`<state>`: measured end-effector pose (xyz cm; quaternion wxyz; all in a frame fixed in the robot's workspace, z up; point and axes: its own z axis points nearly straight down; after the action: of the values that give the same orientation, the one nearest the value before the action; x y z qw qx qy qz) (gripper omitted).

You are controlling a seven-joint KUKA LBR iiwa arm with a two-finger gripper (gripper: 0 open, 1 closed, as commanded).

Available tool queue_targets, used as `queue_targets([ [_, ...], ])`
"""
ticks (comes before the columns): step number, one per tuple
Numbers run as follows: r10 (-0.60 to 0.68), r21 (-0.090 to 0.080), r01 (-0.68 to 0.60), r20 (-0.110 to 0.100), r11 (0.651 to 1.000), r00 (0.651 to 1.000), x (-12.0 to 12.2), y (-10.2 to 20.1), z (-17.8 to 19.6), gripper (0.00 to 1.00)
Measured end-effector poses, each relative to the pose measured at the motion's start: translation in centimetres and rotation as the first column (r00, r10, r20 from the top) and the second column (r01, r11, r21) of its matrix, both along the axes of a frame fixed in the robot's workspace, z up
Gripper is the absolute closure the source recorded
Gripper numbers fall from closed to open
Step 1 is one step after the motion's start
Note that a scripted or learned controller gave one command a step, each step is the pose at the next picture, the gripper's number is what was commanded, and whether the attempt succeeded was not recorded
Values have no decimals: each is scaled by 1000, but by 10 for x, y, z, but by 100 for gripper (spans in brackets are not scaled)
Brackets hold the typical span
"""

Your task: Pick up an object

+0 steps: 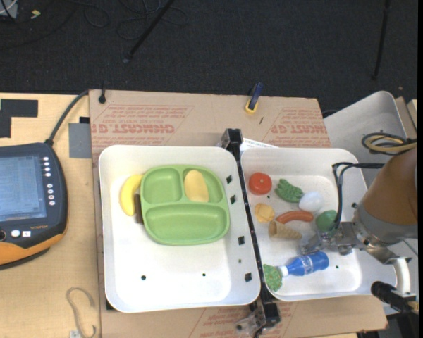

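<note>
The big brown bench (197, 118) holds two white bins side by side. The left bin (127, 273) has a green plate (183, 220) in it. The plate has three parts, and a yellow toy food (195, 185) lies in its top right part. A banana (129, 194) is tucked along the plate's left edge, touching it.

The right bin (303, 167) is where the small things are, so that is where the arm works. The grey and orange arm (391, 196) reaches in from the right and bends down into this bin. It comes in low because the things lie flat on the bottom.

The gripper (324, 243) is low in the bin, just above a blue bottle (307, 265) that lies on its side. I cannot tell if the gripper is open or closed, and I cannot tell if it has hold of anything.

A red sausage (294, 217) lies near the gripper, and a green ball (326, 220) sits just beside it. Farther off are a red tomato (260, 183), a green veggie (290, 190) and a white egg (311, 201).

I think the bottle or the ball is the thing it is going for, since they are closest. The things are crowded, so it could bump a neighbor.
</note>
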<state>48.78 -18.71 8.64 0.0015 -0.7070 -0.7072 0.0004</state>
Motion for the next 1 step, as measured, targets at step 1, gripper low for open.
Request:
queue_targets([
  [1, -5, 0, 5, 1, 1000, 1000, 0, -2, 12, 100],
])
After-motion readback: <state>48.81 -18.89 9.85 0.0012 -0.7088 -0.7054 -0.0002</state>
